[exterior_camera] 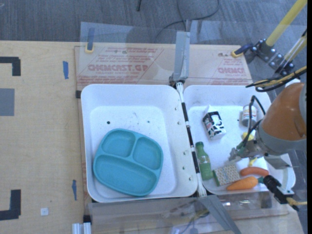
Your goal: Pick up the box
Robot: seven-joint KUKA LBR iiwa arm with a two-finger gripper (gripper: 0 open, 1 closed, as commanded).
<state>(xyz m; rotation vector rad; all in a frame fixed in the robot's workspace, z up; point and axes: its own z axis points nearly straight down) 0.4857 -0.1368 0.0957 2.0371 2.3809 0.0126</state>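
The box is a small black-and-white carton lying tilted in the far-left part of the right bin. My gripper hangs low over the same bin, to the right of the box and nearer the front, apart from it. It sits just above a speckled tan block and two orange carrots. The grey and orange wrist hides the bin's right side.
A green bottle lies along the right bin's left wall. A silver can stands at the far right. The left bin holds a teal divided plate. Cables run beside the arm.
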